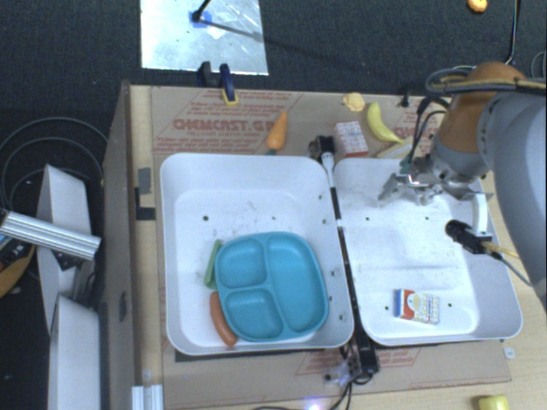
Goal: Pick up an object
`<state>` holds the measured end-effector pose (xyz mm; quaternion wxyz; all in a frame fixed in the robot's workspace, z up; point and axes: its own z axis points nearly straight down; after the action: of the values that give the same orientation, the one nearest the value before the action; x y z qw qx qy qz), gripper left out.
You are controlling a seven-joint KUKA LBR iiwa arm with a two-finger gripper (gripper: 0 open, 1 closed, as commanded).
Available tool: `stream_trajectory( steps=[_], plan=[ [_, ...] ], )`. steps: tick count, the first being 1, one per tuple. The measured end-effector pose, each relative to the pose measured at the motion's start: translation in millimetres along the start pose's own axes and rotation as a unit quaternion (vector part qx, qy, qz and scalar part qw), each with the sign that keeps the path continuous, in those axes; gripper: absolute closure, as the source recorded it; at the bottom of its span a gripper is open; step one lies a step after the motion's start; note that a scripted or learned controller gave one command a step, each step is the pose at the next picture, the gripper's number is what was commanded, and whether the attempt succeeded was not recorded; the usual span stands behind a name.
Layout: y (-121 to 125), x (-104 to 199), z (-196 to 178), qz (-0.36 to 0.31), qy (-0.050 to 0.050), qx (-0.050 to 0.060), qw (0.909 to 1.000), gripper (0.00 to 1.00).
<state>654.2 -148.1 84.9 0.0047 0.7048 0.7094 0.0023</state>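
one small flat printed carton [416,305]

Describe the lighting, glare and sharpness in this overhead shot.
Camera view: even, soft light with faint shadows; the white bins look bright, near washed out; the metal sheet above the bench shows patchy glare; the blue tray is fairly sharp; the arm at right is soft, and the pincer too blurred to read.

- My gripper [413,186] hangs over the far end of the right bin [376,331].
- A small carton [416,306] lies in that bin's near part.
- In the left bin [184,254], a divided tray [269,284] overlaps a sausage [222,319].
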Motion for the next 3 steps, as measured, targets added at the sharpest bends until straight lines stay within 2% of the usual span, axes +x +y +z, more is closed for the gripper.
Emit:
stream_trajectory(
  steps=[1,2,3],
  plan=[
    [-49.1,3.1,-27.6,0.003,0.001,0.005,1.0000,0.00],
    [17.2,6.0,1.0,0.000,0.001,0.002,1.0000,0.00],
    [-37.3,-14.4,-35.7,0.004,0.001,0.004,1.0000,0.00]
  ],
)
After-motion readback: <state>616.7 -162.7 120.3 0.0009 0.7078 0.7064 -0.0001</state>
